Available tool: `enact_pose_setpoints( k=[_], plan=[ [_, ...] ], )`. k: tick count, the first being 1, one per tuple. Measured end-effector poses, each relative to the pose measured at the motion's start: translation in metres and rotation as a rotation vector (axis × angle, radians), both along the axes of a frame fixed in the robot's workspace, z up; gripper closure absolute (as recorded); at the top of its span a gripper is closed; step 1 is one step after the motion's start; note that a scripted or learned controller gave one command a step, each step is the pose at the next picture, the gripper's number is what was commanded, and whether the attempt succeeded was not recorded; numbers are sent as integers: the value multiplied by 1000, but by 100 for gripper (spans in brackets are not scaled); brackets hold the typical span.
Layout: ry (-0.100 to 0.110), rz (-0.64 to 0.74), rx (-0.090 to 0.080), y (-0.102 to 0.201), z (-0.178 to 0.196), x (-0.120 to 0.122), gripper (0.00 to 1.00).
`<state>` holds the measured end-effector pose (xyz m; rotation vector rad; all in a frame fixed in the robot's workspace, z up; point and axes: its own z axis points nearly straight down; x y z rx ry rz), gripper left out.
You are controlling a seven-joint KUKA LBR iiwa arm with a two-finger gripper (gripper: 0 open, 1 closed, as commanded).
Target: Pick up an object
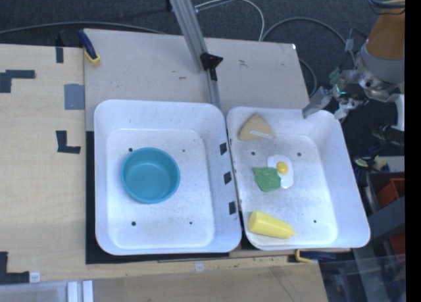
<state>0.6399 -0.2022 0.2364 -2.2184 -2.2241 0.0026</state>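
Your end effector hovers over the far right corner of the right bin, gripping nothing; whether it is released or clenched, you cannot tell. In that bin lie a tan wedge, a fried egg touching a green leaf, and a yellow piece. A blue bowl sits in the left bin.

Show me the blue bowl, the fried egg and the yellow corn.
Blue bowl (150,174), camera view, inside bottom.
Fried egg (281,167), camera view, yolk.
Yellow corn (268,224), camera view, middle of its body.
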Motion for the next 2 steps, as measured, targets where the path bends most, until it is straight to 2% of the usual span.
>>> enact_pose_setpoints(
  k=[1,2],
  plan=[
    [0,0,-1,0,0,0,0],
    [6,-2,1,-7,-61,-3,0]
  ],
)
